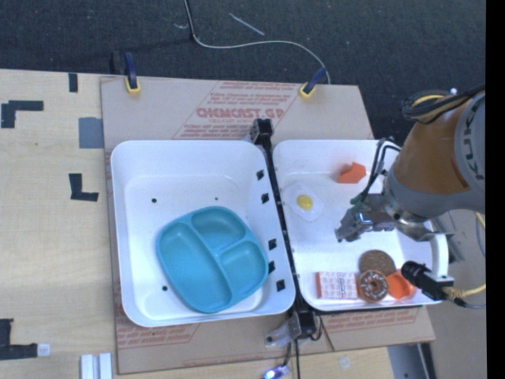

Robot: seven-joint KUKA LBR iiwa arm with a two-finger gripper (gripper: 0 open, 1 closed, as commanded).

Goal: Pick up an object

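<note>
Two white bins side by side: left bin [130, 172] with a blue tray [211, 257]; right bin [316, 152] with the arm [438, 164] reaching in. Gripper [351, 226] low over bare floor (jaws too dark to tell). Nearby: cookie [377, 260], donut [372, 286], packet [334, 285], orange block [352, 172], fried egg [304, 204].

A cardboard sheet [237, 113] on the tabletop [47, 212] lies under both bins [126, 164], spreading left of the end effector [353, 226].
</note>
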